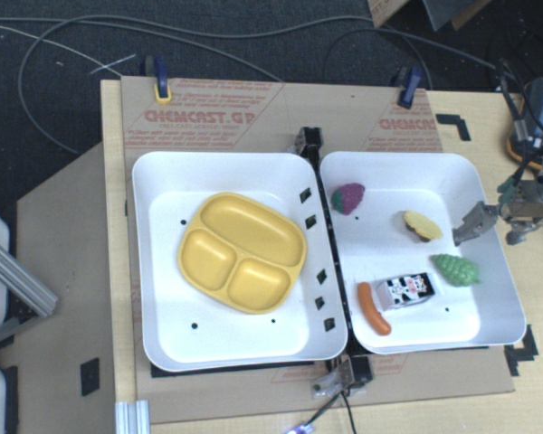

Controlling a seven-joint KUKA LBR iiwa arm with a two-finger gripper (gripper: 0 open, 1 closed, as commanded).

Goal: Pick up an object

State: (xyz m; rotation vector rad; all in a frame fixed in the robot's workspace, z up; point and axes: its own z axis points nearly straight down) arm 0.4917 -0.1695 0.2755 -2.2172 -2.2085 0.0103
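Mostly cut off at the right edge, the end effector [478, 224] — seemingly spread — holds nothing; green toy [456, 268] just below.

The gripper [471, 227] is made of grey metal, with a dull and a little shiny surface. Its body is small and blocky, with angular edges, and one flat grey plate ends in a pointed tip. Behind it the parts look dark grey and greenish. Finer details are too blurred to tell.
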